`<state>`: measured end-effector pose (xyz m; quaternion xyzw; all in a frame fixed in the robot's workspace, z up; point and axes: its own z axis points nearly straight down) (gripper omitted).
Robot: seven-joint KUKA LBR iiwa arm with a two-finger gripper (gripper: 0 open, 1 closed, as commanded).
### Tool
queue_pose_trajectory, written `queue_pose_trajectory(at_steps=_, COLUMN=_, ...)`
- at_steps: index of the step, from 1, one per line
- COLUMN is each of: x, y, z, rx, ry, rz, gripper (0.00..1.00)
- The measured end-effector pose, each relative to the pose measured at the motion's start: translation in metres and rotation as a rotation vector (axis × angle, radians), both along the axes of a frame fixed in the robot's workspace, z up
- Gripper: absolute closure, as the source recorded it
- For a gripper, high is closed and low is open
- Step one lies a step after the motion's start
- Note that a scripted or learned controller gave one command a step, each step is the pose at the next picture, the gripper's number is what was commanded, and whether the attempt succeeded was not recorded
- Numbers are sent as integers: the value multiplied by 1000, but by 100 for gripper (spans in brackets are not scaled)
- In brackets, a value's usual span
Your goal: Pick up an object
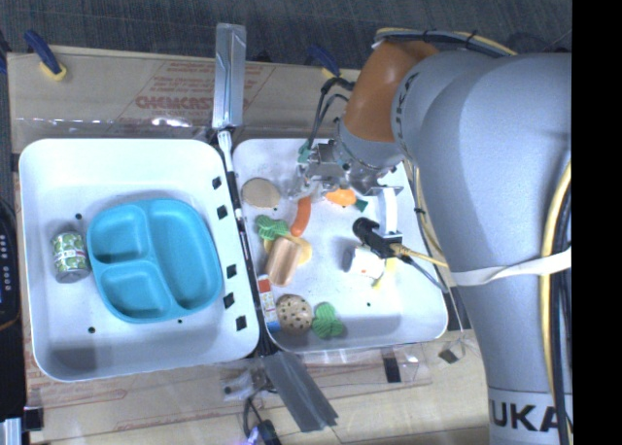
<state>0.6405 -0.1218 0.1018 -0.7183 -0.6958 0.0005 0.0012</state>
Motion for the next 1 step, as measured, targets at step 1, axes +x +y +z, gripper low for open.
queue_pose_trajectory(at_steps=1, x=19, y=44, z=127, rx=-1, ry=-13, rz=-5, gripper=100)
